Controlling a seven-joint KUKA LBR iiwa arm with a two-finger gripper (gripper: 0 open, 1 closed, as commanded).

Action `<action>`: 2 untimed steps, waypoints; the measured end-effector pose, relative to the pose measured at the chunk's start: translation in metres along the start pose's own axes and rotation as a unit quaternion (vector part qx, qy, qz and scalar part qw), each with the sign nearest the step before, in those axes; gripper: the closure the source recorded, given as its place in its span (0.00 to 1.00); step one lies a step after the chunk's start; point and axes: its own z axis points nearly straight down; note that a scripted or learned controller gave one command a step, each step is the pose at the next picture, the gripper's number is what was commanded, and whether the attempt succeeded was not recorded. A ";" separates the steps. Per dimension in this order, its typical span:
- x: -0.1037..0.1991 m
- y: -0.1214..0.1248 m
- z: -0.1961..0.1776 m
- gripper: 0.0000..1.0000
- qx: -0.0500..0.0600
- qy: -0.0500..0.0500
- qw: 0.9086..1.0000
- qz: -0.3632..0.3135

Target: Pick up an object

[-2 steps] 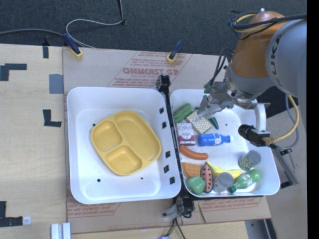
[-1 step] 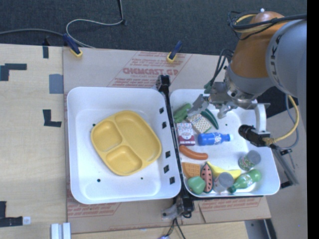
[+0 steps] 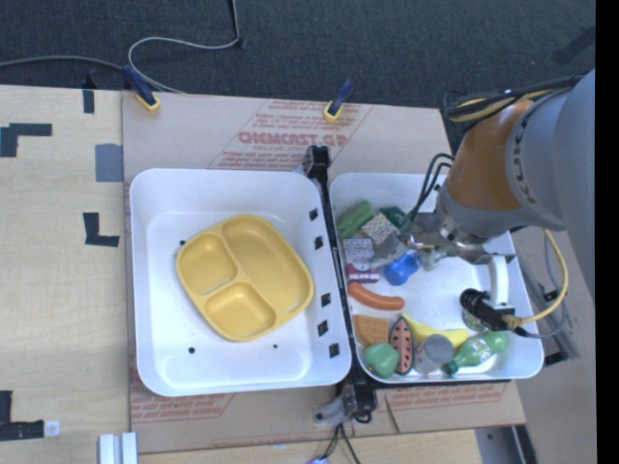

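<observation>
My gripper is down in the right bin, near its middle, under the grey and orange arm. A blue object lies right at its tip, touching or nearly so. Around it lie a green piece, a grey block, a hot dog, a watermelon slice, a green round toy and a green bottle. The arm hides the bin's upper right part.
The left bin holds a yellow three-compartment plate. A black divider separates the two bins. Yellow clamps and a cable lie beyond the bins on the cardboard.
</observation>
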 end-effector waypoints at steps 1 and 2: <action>-0.020 0.040 0.043 0.00 -0.004 0.001 1.000 -0.001; -0.021 0.040 0.034 1.00 -0.005 -0.002 1.000 0.001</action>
